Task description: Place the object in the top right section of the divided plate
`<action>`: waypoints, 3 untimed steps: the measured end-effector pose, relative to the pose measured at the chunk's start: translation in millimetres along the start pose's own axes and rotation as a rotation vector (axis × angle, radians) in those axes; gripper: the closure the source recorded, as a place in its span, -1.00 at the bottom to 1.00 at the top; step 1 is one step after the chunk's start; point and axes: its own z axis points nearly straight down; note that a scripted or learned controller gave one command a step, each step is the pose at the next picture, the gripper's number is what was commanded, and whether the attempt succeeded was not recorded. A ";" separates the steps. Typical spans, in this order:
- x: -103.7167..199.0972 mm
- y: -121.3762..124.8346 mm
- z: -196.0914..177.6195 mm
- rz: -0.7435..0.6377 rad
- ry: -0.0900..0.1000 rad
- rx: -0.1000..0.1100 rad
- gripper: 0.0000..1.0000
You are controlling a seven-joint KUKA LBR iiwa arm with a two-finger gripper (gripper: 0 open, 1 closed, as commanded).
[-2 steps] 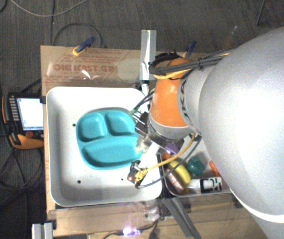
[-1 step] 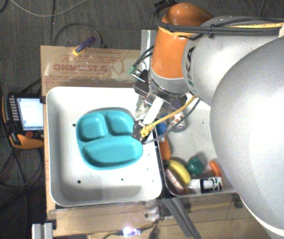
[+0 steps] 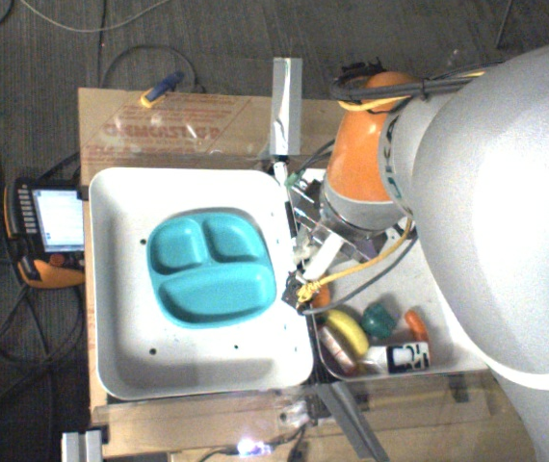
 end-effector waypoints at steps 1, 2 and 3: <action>50.9 1.7 13.7 -0.179 0.000 0.000 1.00; 68.1 0.6 3.9 -0.465 0.001 -0.002 1.00; 11.5 -16.9 -96.0 -0.267 0.001 -0.003 1.00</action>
